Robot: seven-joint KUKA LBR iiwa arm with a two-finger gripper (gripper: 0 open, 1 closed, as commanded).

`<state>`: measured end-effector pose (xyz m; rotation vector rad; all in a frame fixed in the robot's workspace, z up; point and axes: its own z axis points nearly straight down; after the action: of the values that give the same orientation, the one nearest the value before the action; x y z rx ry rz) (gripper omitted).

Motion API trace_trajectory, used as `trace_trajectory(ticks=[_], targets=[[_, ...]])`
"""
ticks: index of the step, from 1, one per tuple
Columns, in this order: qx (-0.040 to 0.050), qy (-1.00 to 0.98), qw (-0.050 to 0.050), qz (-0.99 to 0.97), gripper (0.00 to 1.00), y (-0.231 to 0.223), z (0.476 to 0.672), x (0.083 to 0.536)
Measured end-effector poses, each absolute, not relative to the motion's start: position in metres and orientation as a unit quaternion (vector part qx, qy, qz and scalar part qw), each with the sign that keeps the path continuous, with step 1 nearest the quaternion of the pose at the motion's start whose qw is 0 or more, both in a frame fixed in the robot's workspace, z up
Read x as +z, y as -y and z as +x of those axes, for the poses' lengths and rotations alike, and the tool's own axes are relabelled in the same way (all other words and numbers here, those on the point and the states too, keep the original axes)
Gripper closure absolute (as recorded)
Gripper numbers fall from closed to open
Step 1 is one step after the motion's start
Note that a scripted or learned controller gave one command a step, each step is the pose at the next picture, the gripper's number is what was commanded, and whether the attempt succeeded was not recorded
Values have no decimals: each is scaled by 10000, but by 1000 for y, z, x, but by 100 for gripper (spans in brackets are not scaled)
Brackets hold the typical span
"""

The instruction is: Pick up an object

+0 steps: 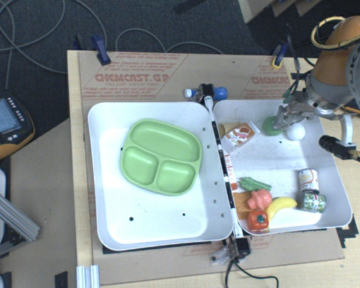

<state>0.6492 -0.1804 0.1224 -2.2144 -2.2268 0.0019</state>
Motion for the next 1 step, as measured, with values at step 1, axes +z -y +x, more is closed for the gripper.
trace_trajectory(ticks=[1], targets=[[-13,7091,-7,-7051,0,179,650,121]])
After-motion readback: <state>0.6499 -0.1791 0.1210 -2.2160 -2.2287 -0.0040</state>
